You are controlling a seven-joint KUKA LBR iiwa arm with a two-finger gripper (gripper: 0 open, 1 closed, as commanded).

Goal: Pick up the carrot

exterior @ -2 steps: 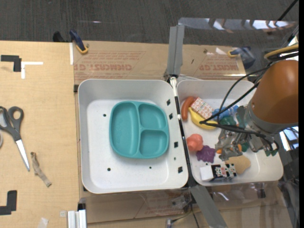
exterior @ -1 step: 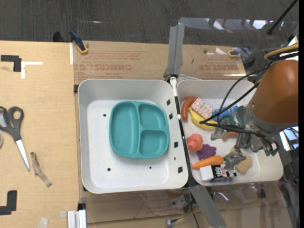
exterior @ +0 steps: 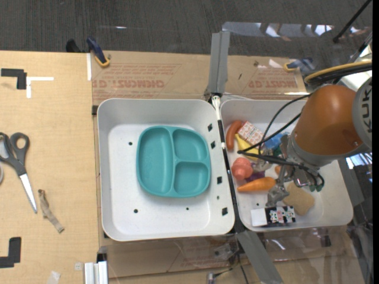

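Two white bins (exterior: pixel 112 176); one carrot (exterior: pixel 256 185) beside fingers (exterior: pixel 280 195), grip state unclear.

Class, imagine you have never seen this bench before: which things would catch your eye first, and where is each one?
The teal divided plate stands out first, alone in the left white bin. Next comes the arm's big orange band looming over the right bin, where the gripper hangs beside the orange carrot among crowded toy food. Scissors lie far left on the bench.

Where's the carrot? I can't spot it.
The carrot lies in the right bin, below the tomato and just left of the claw.
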